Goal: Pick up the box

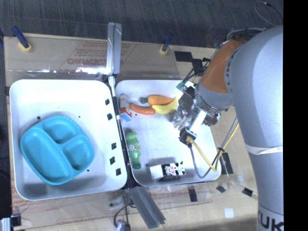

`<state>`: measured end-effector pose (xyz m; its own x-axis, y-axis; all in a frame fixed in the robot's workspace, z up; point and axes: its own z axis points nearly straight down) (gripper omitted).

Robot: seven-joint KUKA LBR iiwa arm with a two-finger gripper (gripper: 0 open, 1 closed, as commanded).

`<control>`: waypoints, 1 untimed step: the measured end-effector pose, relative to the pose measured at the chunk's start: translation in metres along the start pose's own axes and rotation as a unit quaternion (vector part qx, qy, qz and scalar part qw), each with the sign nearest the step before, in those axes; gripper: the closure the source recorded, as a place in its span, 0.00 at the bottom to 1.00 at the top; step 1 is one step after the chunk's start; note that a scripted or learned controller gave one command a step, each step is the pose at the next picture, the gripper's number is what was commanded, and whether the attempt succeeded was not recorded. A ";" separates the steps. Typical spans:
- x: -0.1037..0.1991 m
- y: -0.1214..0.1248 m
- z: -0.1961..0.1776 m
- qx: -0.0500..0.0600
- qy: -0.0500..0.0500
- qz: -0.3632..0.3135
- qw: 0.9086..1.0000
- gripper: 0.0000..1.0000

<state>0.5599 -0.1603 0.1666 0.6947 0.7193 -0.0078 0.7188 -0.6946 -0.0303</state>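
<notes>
box (pixel 167 170) lies near front rim, below hand (pixel 184 124); hand's grip state unclear.

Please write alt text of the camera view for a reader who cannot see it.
The grey arm's claw hovers over the right bin, above a small box lying by its near wall. The bin also holds a green bottle and toy food; the left bin holds a blue divided plate.

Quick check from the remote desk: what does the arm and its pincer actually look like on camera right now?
The arm is a thick, rounded light-grey body with an orange band above the wrist and dark letters near its base. The pincer is a compact metallic grey and black assembly. A yellow cable loops below it, and dark wires run by the wrist.
</notes>
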 end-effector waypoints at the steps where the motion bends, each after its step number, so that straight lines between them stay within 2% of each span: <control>1: -0.073 -0.019 0.077 -0.012 0.004 0.037 0.999 1.00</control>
<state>0.4932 -0.1981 0.0905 0.7458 0.6662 -0.0015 0.6662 -0.7458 -0.0063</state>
